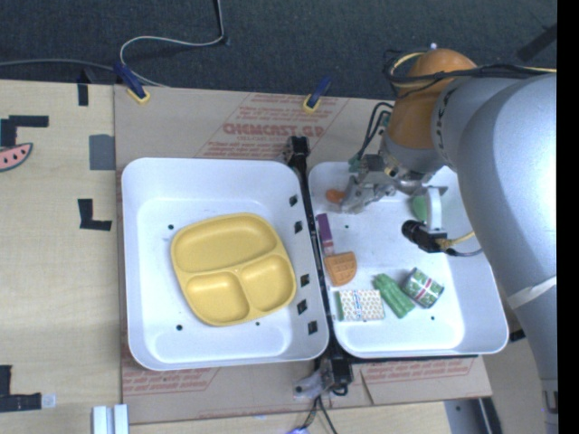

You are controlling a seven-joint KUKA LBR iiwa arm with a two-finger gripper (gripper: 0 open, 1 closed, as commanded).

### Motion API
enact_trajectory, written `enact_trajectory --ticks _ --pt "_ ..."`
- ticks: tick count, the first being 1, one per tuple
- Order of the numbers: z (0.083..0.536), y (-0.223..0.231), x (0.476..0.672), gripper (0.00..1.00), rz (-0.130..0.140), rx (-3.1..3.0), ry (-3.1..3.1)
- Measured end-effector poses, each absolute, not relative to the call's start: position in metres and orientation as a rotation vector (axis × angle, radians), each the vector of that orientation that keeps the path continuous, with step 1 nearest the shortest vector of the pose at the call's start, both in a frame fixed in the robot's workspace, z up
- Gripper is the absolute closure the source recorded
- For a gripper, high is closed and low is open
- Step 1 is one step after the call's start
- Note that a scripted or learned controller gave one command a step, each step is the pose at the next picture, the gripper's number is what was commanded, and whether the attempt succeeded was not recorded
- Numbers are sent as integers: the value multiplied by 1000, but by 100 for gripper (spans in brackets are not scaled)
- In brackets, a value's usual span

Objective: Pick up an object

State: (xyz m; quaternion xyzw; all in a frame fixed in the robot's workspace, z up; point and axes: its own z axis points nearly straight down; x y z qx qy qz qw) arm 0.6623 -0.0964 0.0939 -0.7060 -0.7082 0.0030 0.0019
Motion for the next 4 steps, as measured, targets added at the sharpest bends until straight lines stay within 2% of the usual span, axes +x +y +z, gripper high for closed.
enact_trajectory --ticks 1,2,3,4 --pt "94 -96 662 0 10 -2216 -2222" --pt "103 -96 662 100 11 -2214 -2222" --pt "103 -96 662 0 11 -2214 -2222" --pt "113 -96 662 100 12 -2213 -2223"
